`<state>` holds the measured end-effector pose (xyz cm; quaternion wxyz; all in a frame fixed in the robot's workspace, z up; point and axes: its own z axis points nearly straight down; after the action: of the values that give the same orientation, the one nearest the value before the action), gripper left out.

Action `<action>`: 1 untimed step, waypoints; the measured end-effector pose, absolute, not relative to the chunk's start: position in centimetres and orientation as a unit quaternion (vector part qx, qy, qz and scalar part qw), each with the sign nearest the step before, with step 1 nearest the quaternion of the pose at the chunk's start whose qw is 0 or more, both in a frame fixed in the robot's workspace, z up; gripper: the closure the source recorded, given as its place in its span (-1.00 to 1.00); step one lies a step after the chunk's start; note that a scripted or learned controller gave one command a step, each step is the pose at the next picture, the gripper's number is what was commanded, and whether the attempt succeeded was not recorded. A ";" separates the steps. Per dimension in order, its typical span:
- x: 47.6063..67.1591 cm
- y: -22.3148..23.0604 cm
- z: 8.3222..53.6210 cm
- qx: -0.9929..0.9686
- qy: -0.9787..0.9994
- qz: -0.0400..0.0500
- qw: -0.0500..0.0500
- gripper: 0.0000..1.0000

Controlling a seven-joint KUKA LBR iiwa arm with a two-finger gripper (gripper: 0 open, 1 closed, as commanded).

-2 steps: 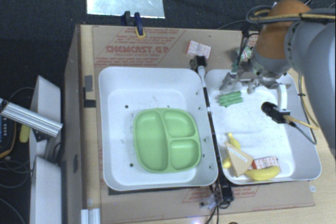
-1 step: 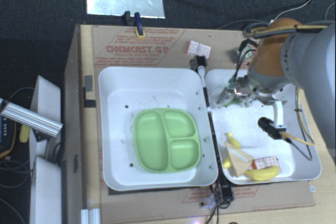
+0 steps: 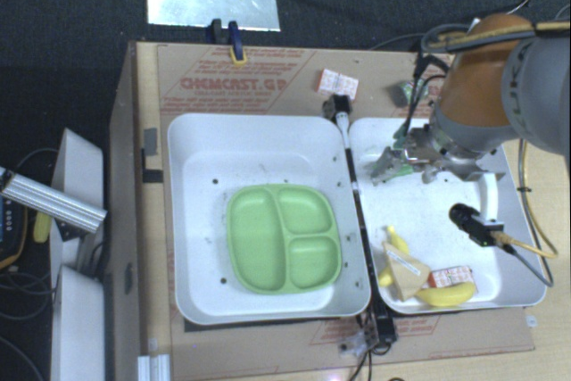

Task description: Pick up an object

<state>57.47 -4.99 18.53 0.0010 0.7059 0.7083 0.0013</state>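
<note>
My gripper (image 3: 406, 167) hangs low over the upper part of the right bin (image 3: 419, 214), near its left wall, with bare bin floor under it. At that bin's front edge lie a yellow banana (image 3: 449, 294), a pale yellow wedge (image 3: 407, 278), a small red and white box (image 3: 451, 275) and a little yellow piece (image 3: 397, 239). These all sit well below the gripper in the view and apart from it. I see nothing held in the gripper. A green divided plate (image 3: 284, 237) lies in the left bin (image 3: 205, 156).
The grey arm with its orange band (image 3: 482, 71) comes in from the upper right over the right bin's far corner. A ridge (image 3: 351, 183) divides the two bins. A small printed card (image 3: 338, 84) lies on the cardboard behind them.
</note>
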 end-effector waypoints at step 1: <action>53.9 -8.6 11.0 0.707 0.707 -0.001 0.000 -1.00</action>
<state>53.86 -8.63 11.03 -0.0002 0.7069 0.7074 -0.0006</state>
